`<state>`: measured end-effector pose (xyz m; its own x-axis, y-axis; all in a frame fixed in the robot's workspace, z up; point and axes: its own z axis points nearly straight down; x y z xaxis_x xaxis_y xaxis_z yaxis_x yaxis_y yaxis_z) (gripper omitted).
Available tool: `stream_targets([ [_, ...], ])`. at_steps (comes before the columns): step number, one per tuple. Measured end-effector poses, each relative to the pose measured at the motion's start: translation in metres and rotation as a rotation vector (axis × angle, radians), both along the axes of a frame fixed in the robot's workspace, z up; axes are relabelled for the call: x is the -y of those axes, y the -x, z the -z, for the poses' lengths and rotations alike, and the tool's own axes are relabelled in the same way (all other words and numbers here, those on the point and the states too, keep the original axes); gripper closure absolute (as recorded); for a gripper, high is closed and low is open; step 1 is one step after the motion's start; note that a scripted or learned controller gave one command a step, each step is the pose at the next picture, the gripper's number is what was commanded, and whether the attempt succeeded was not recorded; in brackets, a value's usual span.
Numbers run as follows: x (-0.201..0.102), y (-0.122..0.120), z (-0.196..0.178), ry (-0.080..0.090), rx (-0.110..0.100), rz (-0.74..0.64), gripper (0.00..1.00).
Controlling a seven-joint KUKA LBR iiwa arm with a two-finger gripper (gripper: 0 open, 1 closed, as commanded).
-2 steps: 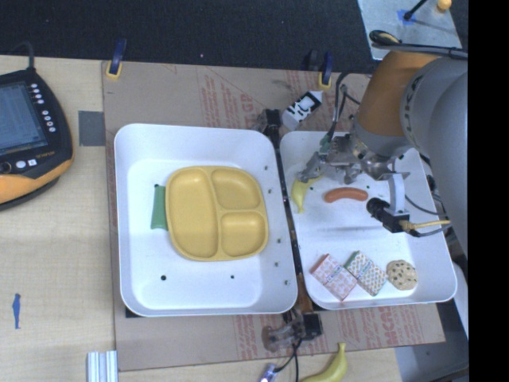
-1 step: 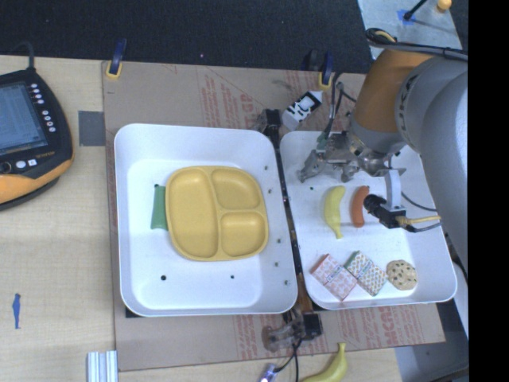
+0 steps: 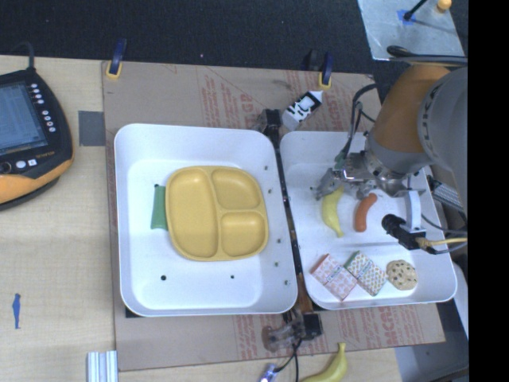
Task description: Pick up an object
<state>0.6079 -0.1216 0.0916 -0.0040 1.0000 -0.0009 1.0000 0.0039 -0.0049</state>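
Observation:
The right white bin (image 3: 306, 153) holds a yellow banana (image 3: 332, 213), an orange-red sausage (image 3: 364, 212), two patterned packets (image 3: 334, 276) (image 3: 366, 272) and a cookie (image 3: 402, 274). My gripper (image 3: 340, 180) hangs low over the upper middle of this bin, just above the banana's top end and to the upper left of the sausage. The grey arm with its orange band (image 3: 406, 110) covers the bin's upper right part. Nothing shows as held.
The left white bin (image 3: 139, 281) carries a yellow divided plate (image 3: 216, 212) with a green piece (image 3: 158, 208) sticking out at its left. A teach pendant (image 3: 28, 134) lies far left. Another banana (image 3: 332, 366) lies below the bins, and a black-and-white object (image 3: 302, 108) above them.

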Motion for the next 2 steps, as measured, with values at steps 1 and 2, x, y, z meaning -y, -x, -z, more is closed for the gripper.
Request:
stream_targets([
  [1, 0.001, 0.0, -0.01, 0.0, -0.002, -0.002, 1.0],
  [2, -0.06, 0.003, -0.101, -0.002, 0.004, 0.0, 1.0],
])
